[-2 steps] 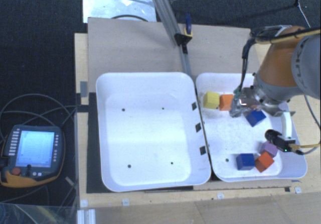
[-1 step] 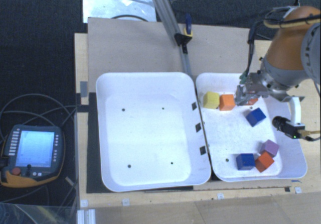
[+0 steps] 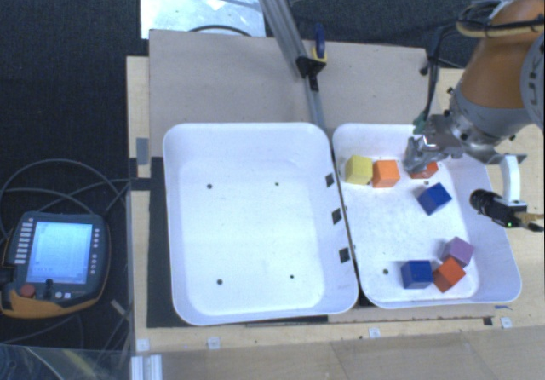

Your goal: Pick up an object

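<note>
My gripper [image 3: 418, 155] reaches down into the back of the right bin [image 3: 494, 295]. It sits right over a red-orange block [image 3: 426, 170], which it partly hides. Just left of it lie an orange cube [image 3: 386, 174] and a yellow cube [image 3: 358, 169], side by side. A blue cube [image 3: 434, 198] rests a little in front of the gripper. Near the bin's front are a purple cube [image 3: 459, 250], another orange cube [image 3: 449, 273] and a second blue cube [image 3: 416, 273].
The left bin [image 3: 247, 128] stands beside the right one, with black clips along their shared edge. A slanted metal pole [image 3: 281, 12] crosses the back of the bench. A teach pendant [image 3: 51, 263] lies on the floor at the left.
</note>
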